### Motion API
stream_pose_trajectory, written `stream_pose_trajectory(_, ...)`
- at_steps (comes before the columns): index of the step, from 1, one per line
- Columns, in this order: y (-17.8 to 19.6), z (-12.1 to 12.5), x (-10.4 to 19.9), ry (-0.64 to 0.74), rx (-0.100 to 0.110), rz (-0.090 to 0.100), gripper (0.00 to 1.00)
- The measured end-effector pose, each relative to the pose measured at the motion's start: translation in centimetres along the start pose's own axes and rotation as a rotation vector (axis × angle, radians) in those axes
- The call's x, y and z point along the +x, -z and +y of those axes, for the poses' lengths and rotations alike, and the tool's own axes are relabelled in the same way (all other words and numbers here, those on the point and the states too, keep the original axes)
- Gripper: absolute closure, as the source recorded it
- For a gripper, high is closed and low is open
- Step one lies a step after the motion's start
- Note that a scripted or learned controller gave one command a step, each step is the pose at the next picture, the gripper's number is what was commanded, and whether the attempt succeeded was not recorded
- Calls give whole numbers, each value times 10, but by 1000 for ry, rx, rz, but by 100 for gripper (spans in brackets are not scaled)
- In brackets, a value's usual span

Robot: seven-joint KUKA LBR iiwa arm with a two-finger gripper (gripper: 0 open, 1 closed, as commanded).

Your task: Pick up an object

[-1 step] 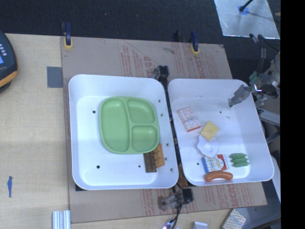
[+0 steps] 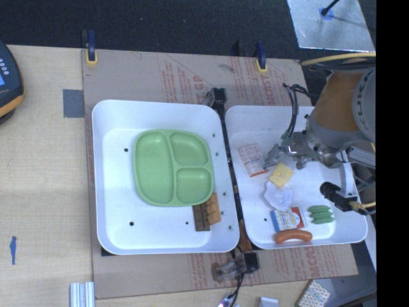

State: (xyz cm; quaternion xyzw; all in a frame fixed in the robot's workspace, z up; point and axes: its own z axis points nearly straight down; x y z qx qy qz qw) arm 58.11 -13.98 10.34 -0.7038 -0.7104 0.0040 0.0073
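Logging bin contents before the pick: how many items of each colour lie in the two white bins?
Green: 2, divided plate, pea pods
Brown: 1, block
Yellow: 1, wedge
Orange: 1, sausage
White or printed: 3, card, wrapper, packet
Total: 8

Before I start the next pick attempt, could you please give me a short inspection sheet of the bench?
Surface: two white bins side by side, left bin and right bin, on a cardboard sheet.
Job's things: right bin holds a yellow block, small card, white wrapper, snack packet, green pods, sausage.
Clutter: green divided plate and brown block in left bin.
Grippers: gripper above the yellow block.
Cables: dark cable by the wrist.
Surroundings: blue clamps at the cardboard's far edge.
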Motion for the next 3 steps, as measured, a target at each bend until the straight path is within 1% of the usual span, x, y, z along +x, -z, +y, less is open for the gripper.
stream_pose_trajectory(1, -8, -24, 14, -8, -27, -10, 0)
stream_pose_trajectory(2, 5, -23, 13, -6, -27, -9, 100)
stream_pose_trajectory(3, 93, -18, 77, 1, -22, -3, 100)
